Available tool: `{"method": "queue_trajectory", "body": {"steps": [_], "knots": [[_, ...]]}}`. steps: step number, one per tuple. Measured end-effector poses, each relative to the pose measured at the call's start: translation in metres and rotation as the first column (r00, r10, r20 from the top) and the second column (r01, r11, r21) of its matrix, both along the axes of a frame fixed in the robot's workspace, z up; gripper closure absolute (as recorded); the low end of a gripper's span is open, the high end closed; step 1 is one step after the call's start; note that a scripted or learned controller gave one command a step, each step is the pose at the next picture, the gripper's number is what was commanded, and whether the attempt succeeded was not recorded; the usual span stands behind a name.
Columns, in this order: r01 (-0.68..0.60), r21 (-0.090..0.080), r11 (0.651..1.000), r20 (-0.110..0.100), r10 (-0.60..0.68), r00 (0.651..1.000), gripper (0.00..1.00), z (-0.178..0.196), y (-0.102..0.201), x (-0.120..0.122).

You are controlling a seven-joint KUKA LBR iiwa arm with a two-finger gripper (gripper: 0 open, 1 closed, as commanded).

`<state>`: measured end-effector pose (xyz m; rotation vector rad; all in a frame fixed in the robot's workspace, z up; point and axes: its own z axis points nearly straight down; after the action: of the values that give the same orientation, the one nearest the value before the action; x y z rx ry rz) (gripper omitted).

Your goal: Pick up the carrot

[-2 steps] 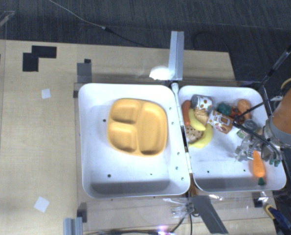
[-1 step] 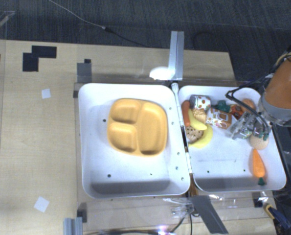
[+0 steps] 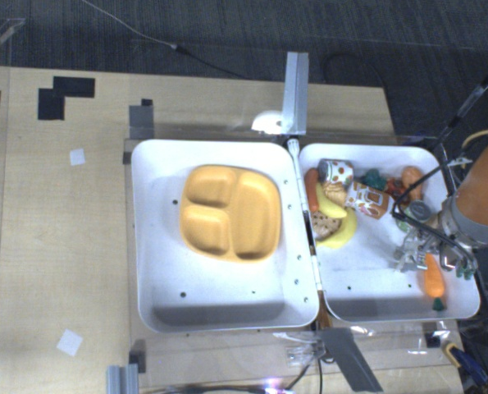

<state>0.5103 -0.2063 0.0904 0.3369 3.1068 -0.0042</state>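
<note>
The carrot (image 3: 433, 281) is a small orange piece with a green end. It lies near the front right corner of the right bin (image 3: 367, 298), green end toward the front wall. My gripper (image 3: 430, 259) hangs low over the carrot's upper end, right against it, with the grey arm and its orange band (image 3: 483, 189) reaching in from the right. The metal parts of the gripper hide the top of the carrot.
At the back of the right bin lie a banana (image 3: 335, 228), a hot dog (image 3: 311, 189), a small printed box (image 3: 367, 199) and several other toy foods. A yellow divided plate (image 3: 231, 212) sits in the left bin (image 3: 157, 286). The right bin's wall is close beside the carrot.
</note>
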Motion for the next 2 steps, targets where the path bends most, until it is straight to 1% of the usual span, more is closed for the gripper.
{"method": "queue_trajectory", "body": {"steps": [1,2], "knots": [[0.128,0.001,0.992,0.006,-0.128,0.992,1.0,0.0,0.005,-0.016],[0.231,0.006,0.973,-0.009,-0.231,0.973,1.0,0.012,0.051,-0.017]]}}
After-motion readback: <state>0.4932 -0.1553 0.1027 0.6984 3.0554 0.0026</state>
